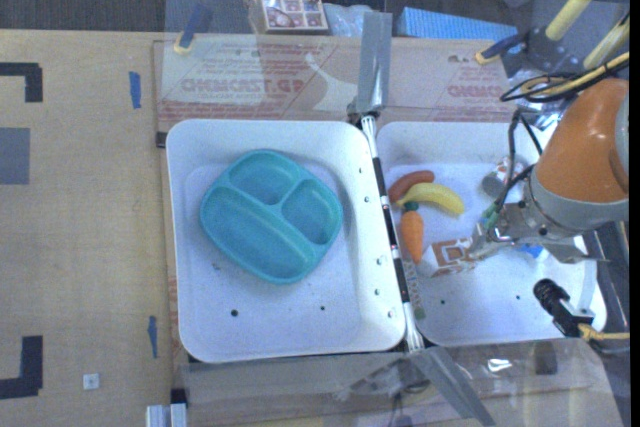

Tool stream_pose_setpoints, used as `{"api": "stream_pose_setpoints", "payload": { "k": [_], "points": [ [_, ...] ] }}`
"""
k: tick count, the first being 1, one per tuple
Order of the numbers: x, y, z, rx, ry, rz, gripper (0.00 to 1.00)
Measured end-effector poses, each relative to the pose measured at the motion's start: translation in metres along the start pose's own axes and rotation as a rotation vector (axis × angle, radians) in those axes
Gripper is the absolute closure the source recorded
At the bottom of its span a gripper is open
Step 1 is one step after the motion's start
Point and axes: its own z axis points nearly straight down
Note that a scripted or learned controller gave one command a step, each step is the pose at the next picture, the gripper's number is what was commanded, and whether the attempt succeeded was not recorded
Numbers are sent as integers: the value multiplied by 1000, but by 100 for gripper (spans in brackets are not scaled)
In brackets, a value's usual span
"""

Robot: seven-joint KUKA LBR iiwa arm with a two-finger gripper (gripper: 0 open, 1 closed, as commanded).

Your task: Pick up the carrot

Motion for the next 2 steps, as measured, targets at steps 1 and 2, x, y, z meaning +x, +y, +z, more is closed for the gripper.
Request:
{"api": "stream_pose_setpoints", "payload": {
  "k": [1,2],
  "points": [
    [12,70,-1,-4,-4,-182,100],
    [11,69,-1,-3,-4,-182,0]
  ]
}}
